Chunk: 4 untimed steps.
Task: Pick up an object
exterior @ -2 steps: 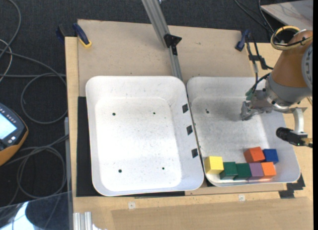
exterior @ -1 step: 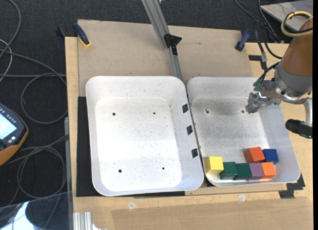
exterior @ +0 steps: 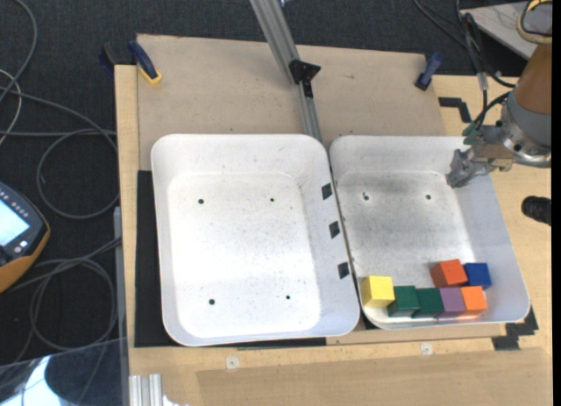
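Observation:
Several small blocks lie crowded along the near edge of the right bin (exterior: 412,220): a yellow block (exterior: 379,289), two green blocks (exterior: 416,300), a purple block (exterior: 452,300), an orange block (exterior: 473,298), a red-orange block (exterior: 448,272) and a blue block (exterior: 477,274). My gripper (exterior: 460,174) hangs over the far right corner of that bin, well away from the blocks. I see nothing in it.
The left bin (exterior: 237,238) lies beside the right one. A slanted metal pole (exterior: 280,40) rises from between the bins at the back. Blue clamps (exterior: 145,60) hold the bench's far corners. Cables lie on the floor to the left.

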Each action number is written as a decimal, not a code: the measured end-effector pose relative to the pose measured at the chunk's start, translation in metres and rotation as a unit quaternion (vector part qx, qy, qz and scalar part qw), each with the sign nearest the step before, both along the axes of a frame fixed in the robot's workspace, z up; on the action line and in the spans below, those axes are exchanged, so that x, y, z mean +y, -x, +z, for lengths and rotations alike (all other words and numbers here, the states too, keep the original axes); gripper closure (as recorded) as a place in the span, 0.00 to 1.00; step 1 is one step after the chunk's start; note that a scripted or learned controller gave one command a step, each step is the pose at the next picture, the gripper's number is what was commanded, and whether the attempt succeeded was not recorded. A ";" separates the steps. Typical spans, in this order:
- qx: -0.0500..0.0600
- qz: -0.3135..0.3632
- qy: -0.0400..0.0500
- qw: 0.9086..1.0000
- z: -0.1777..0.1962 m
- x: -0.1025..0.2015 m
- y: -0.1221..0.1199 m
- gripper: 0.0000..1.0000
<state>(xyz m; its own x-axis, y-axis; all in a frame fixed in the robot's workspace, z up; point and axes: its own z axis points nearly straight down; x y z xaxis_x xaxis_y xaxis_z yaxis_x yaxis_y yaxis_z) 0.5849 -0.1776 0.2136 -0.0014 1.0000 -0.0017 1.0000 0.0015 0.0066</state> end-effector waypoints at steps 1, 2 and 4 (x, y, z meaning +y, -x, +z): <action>-0.001 0.001 0.000 1.000 0.065 0.003 -0.001 1.00; 0.004 0.002 -0.002 1.000 0.052 0.063 -0.013 1.00; 0.002 0.003 -0.002 1.000 0.036 0.164 -0.047 1.00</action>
<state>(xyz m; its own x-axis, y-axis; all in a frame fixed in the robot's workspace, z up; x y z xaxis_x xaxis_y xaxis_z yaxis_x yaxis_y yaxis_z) 0.6317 -0.0138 0.2492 -0.0066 1.0000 0.0022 1.0000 0.0066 0.0022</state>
